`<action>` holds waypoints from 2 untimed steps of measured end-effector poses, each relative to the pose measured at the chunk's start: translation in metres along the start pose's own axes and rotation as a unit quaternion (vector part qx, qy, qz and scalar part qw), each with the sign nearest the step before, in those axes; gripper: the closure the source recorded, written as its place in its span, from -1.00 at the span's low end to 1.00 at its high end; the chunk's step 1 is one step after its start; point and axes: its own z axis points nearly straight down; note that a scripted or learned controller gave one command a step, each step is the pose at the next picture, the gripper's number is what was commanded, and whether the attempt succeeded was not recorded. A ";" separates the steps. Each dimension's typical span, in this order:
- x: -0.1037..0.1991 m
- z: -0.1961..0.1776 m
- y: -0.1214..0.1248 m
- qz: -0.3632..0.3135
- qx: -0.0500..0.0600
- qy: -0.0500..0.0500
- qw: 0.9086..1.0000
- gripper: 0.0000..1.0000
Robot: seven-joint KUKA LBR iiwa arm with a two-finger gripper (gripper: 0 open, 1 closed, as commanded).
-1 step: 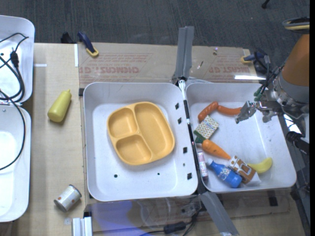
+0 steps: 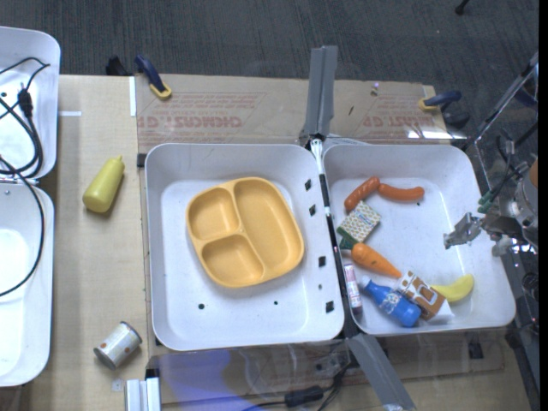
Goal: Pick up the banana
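The yellow banana [image 2: 455,288] lies in the right bin [image 2: 428,165] near its front right corner, its left end against a small brown and white carton [image 2: 421,293]. My gripper [image 2: 481,238] hangs over the bin's right side, a little behind and to the right of the banana. It is open, its two grey fingers spread apart with nothing between them.
The right bin also holds two sausages [image 2: 400,192], a green and white box [image 2: 359,223], a carrot [image 2: 375,260] and a blue bottle [image 2: 390,305]. A yellow divided plate [image 2: 245,230] sits in the left bin [image 2: 163,255]. A mustard bottle [image 2: 104,185] and a can [image 2: 117,344] lie on the bench.
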 end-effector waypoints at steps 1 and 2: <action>0.003 0.019 -0.004 -0.006 -0.015 -0.002 1.000 -1.00; 0.006 0.051 -0.019 -0.056 -0.003 0.001 0.998 -1.00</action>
